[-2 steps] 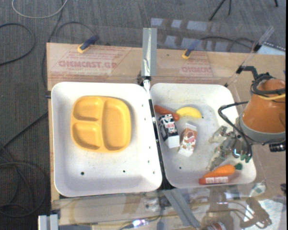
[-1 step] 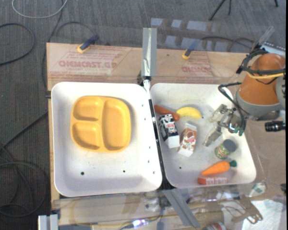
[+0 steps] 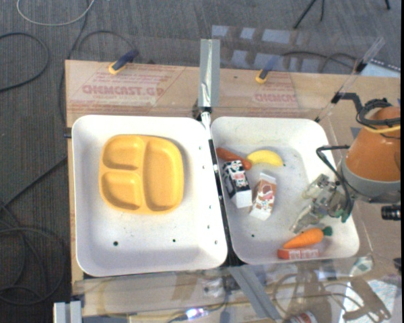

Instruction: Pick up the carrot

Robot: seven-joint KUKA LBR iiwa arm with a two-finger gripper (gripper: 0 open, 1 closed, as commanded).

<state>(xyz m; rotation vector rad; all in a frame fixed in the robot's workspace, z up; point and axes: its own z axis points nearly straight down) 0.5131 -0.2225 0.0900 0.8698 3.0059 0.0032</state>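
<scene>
Honestly, a slip looks likely to me: the carrot (image 3: 305, 237) lies tight against the lower wall of the right bin (image 3: 293, 128), lower right of the frame, touching a red packet (image 3: 298, 253). The gripper (image 3: 321, 204) hangs just above it, nothing grasped; whether it's parted, I cannot tell.

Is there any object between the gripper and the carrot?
No. In the camera view, just bare white bin floor separates the gripper from the carrot lying right below it.
</scene>
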